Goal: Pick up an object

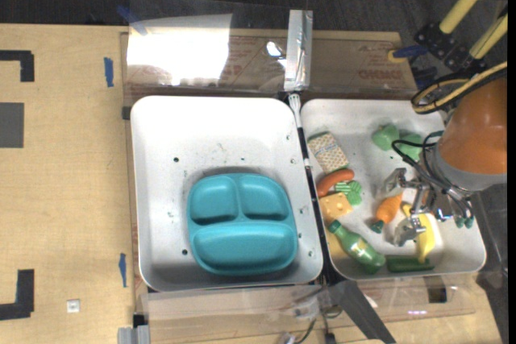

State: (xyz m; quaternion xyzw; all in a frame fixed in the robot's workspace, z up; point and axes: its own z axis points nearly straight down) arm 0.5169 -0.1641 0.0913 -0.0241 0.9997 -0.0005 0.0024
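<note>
I have the hand [413, 215] low in the right bin [472, 258] over the crowded toys, but I cannot tell its grip.

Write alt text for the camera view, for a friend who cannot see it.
A robot arm reaches from the right, its tool low among small toy foods in the right white bin, beside an orange piece and a green bottle. The left white bin holds a teal divided tray.
</note>
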